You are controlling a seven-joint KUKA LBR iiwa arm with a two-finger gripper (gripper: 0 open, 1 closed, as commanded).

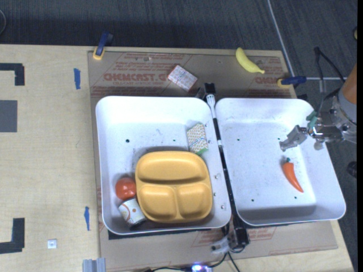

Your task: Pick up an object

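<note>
Wooden bench (45, 169), two white bins (113, 152), dark carpet (170, 10), end effector (295, 137) over carrot (292, 175), grip state unclear

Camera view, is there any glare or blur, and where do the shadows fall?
Camera view: soft, even light, no harsh glare on the white bins; the yellow tray shows a mild sheen; the carrot casts a faint shadow; the gripper looks slightly blurred at the right edge.
</note>
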